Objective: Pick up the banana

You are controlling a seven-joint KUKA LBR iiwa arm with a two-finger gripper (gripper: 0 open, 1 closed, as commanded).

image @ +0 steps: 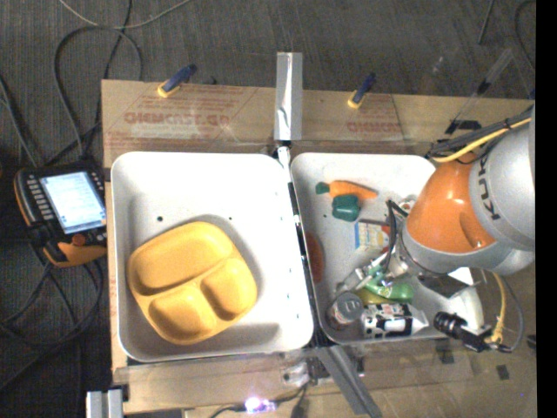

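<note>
While the arm (474,212) reaches in:
Gripper (383,273): low in right bin (365,165), among clutter; grip state unclear.
Left bin (174,168): yellow tray (193,281).

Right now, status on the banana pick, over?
Arm low over right bin, covering its middle. Banana can't be made out. Carrot, green block and clutter around the arm.

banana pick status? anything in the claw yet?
Done: the arm has reached over the right bin, above its clutter. In hand: nothing I can confirm; the claw sits low in the pile under the wrist and its state is unclear. Left: the whole pick. I can't make out a banana; the carrot and the yellow tray in the left bin are clear.
</note>
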